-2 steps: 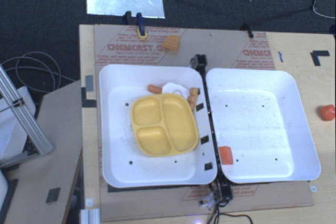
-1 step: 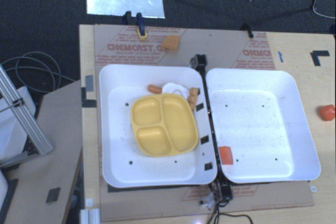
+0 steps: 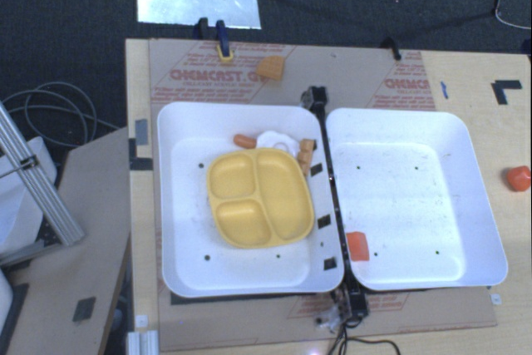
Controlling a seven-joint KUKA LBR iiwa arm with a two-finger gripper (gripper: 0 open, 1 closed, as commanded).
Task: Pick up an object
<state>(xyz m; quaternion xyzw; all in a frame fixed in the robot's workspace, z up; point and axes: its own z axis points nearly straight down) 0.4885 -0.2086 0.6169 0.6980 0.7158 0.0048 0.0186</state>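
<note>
Bench (image 3: 465, 71), light wood with a printed brown board on top, carrying two shallow white bins side by side. Left bin (image 3: 179, 204): one yellow three-compartment tray (image 3: 259, 197), lying flat near the middle; one small orange sausage-shaped piece (image 3: 244, 141) just beyond the tray's far edge; one white rounded item (image 3: 276, 142) beside that piece, partly tucked behind the tray; one small tan block (image 3: 307, 151) near the bin's right wall. Right bin (image 3: 474, 204): one orange-red block (image 3: 357, 245) at the near left corner, close to the divide between the bins. Outside the bins: one tan sponge-like cube (image 3: 271, 68) on the board beyond the left bin; one orange-red object (image 3: 518, 178) on the bench right of the right bin. Gripper jaws: cannot tell.
</note>
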